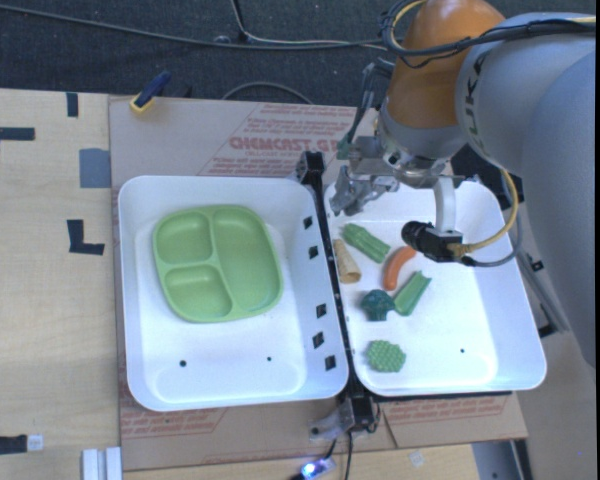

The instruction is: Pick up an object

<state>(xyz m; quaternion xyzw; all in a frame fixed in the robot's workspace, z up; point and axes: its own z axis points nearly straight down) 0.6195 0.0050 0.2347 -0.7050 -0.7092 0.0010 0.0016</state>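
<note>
Nearest the camera, a round green knobbly piece [385,355] lies at the front of the right bin [500,353]. Just behind it sits a dark green broccoli-like piece [377,304], touching a light green stick [412,293] that leans off to its right. An orange carrot-shaped piece [399,261] lies just behind that stick, and a green ridged piece [365,241] rests aslant to its left, near a small tan piece [347,261] close to the bin's left wall. Across the divider, the left bin [145,363] holds a pale green tray [217,262] with three compartments, sitting toward its back half. Farther back in the right bin, the gripper [344,200] hangs above the rear left corner, just behind the green ridged piece; nothing is seen between its fingers, and whether they are spread or closed cannot be told. Both bins rest on a brown cardboard sheet [250,138] on the worktop [40,298], with a yellow and blue clamp [150,90] at its far left corner.
</note>
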